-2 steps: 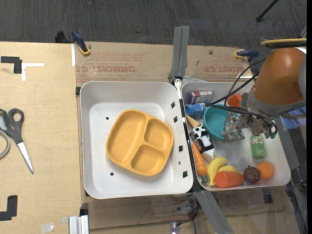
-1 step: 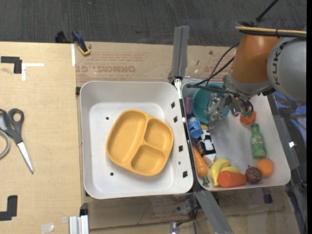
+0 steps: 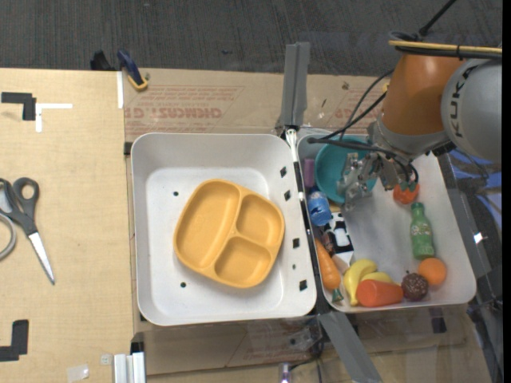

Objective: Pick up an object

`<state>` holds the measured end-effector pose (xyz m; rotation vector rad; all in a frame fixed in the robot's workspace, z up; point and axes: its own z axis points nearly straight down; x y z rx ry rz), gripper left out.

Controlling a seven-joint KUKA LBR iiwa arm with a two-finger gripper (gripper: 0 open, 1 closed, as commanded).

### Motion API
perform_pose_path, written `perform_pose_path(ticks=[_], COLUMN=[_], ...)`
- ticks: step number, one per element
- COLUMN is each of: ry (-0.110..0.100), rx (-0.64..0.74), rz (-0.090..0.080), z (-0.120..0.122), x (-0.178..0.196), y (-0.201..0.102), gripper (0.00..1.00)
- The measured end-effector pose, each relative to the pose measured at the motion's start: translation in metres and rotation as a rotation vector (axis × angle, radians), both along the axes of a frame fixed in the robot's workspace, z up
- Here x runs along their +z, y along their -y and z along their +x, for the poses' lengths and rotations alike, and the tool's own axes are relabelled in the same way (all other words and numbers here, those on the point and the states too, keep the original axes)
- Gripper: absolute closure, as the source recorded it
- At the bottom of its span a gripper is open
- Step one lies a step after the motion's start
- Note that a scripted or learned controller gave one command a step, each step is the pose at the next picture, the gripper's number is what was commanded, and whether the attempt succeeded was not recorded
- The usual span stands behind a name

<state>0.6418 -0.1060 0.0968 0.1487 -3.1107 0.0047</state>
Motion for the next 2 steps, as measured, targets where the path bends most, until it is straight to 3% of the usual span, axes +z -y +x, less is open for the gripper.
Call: perform_pose_path(ticks=[1, 2], ry=[0.034, 0.029], rx=[-0.159, -0.318], rz=[0.002, 0.000], z=[0.013, -0.028], x=[0.168, 0.053], y=[0.021, 0.000], gripper=[1.00, 1.00])
